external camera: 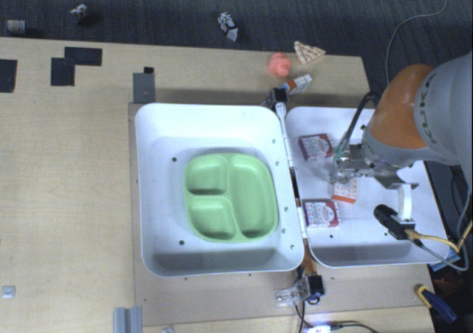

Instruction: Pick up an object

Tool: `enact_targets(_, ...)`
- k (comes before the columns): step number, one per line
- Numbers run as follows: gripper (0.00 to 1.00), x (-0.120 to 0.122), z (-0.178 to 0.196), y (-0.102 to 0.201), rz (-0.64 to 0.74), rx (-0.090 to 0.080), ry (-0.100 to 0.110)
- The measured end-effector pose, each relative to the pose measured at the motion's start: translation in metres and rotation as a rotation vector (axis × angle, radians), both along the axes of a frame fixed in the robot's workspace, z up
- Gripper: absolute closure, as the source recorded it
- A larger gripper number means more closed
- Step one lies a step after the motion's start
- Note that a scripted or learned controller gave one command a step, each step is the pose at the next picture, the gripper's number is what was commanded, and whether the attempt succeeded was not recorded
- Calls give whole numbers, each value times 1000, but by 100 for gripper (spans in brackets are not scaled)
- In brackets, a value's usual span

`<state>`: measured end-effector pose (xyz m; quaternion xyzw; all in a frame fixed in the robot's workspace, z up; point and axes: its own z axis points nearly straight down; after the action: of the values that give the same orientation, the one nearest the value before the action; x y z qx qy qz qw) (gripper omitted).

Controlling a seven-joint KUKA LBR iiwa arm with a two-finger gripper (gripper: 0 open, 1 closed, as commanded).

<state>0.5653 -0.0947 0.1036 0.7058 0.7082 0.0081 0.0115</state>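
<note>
In the right bin (pixel 369 244) lie two small red-and-white packets, one (pixel 315 147) at the back left and one (pixel 321 213) at the front left. A third, orange-and-white packet (pixel 345 190) lies between them, directly under my gripper (pixel 344 173). The gripper hangs low over this packet, and the arm's orange band (pixel 395 106) and grey wrist cover the bin's right half. From this angle the fingers are hidden by the wrist.
The left bin (pixel 151 198) holds a green divided tray (pixel 228 195). On the bench behind the bins lie a pink ball (pixel 279 64), a wedge-shaped toy (pixel 308 52) and a small orange-and-white item (pixel 298 85). Black patches mark the bench at far left.
</note>
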Motion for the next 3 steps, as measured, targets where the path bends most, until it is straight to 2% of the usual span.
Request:
enact_targets(1,0,0,-1,0,0,0,1)
enact_targets(2,0,-32,-13,9,-1,-5,1)
enact_targets(3,100,-30,0,8,-2,-7,-4)
